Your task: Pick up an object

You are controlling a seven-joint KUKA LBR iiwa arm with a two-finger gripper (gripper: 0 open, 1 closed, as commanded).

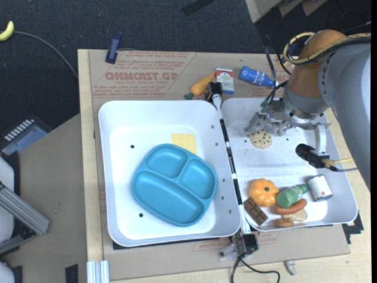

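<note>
Step in hand, by judgement: approach to a grasp, lift not yet begun.

Found the gripper (268,125) low inside the right bin (277,165), just behind the cookie (260,138) and overlapping its far edge from this angle. Cannot tell whether touching it or hovering over it. Cannot tell either whether the gripper is open or closed, the working end being masked by the wrist above. No held item seen.

Cookie: round, pale, dark-specked, lying flat on bare bin floor, well apart from the other goods. Taken as the likely target on nearness alone.

Remaining stock, reckoned from the cookie:
- Nearer the camera, clustered at the near wall: toy pumpkin (263,192), green vegetable (288,197) touching its right side, sausage (290,207) just under that, brown chocolate bar (255,211) at the pumpkin's near left.
- Nearer the camera and to the right: white cylinder (320,187), standing apart from the cluster.
- To the left, across the divider in the left bin (118,135): blue divided plate (174,184), with a yellow slice (184,141) tucked behind it.

Next move, as judged: centre over the cookie, go down almost to the floor, close across its width, then raise. A thin, flat item, so a very low reach needed. Likely faults: closing on nothing, or pushing the cookie aside.
</note>
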